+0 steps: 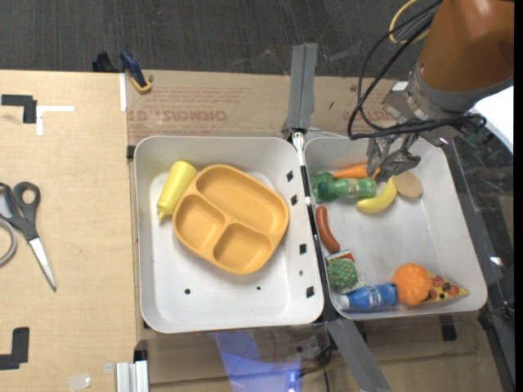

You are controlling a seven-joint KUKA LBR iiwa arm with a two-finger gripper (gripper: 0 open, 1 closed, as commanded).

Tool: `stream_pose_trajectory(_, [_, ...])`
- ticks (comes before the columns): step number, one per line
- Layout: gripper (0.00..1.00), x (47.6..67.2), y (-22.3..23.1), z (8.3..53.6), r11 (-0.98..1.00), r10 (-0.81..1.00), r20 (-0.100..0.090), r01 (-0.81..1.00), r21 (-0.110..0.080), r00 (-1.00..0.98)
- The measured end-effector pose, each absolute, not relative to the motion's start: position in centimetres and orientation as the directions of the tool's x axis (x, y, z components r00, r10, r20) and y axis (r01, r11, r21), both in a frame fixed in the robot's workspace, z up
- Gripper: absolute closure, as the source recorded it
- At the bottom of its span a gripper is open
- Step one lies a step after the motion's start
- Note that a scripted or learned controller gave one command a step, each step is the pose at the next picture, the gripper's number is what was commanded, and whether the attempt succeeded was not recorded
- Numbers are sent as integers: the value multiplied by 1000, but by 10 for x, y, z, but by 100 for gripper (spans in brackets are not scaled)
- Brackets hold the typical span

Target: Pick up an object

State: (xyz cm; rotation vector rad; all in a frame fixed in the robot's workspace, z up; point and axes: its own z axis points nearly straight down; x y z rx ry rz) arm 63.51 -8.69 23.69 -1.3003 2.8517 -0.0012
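The step in hand looks like the approach: the gripper hangs low over the far end of the right bin, its dark fingers spread somewhat apart with nothing visibly caught between them. Directly beneath and just beside them lie the likeliest targets — the toy carrot, the green bottle, the banana and a tan round piece, all crowded together and touching or nearly so. The next move, as I judge it, calls for settling on one item, dropping squarely over it and closing without nudging its neighbours; the crowding makes a clean grasp doubtful. Elsewhere in this bin sit a red sausage, a blue bottle and an orange fruit, well apart from the gripper. The left bin holds a yellow divided plate and a yellow bottle. Both bins rest on a cardboard-covered table; scissors lie on the wooden board at left — beyond is dark floor.
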Motion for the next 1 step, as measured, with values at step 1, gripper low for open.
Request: stream_pose_trajectory(1, [100,569,-111,92,496,-868,-3,-868,-1,-496])
